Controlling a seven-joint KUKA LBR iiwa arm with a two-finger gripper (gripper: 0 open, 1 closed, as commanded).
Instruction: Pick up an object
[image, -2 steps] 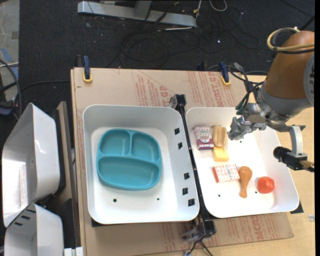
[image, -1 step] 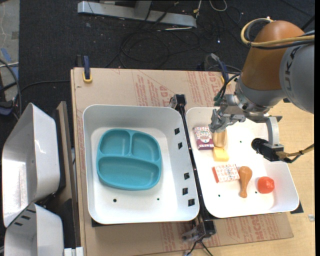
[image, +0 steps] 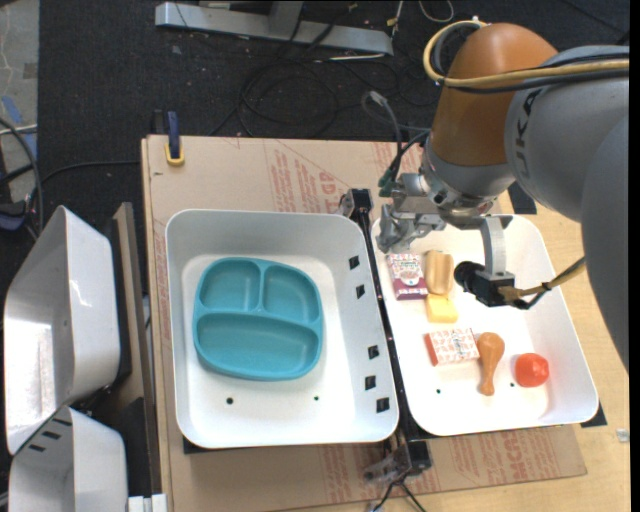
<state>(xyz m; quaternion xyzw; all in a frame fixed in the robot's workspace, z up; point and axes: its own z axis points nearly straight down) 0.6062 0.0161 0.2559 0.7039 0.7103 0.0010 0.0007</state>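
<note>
The right bin (image: 560, 400) holds several small objects. A maroon and white box (image: 406, 276) lies at its upper left, with a tan bread-like block (image: 439, 271) beside it and a yellow cube (image: 442, 308) just below. Lower down lie a red and white box (image: 452, 346), a brown drumstick (image: 489, 362) and a red ball-like piece (image: 531, 369). My gripper (image: 398, 228) hangs over the bin's upper left corner, just above the maroon box. Nothing shows between its tips.
The left bin (image: 200, 400) carries a blue divided plate (image: 258, 317). The grey arm with its orange band (image: 485, 85) covers the right bin's far edge. A black fitting (image: 482, 281) on a cable hangs over the bin beside the tan block.
</note>
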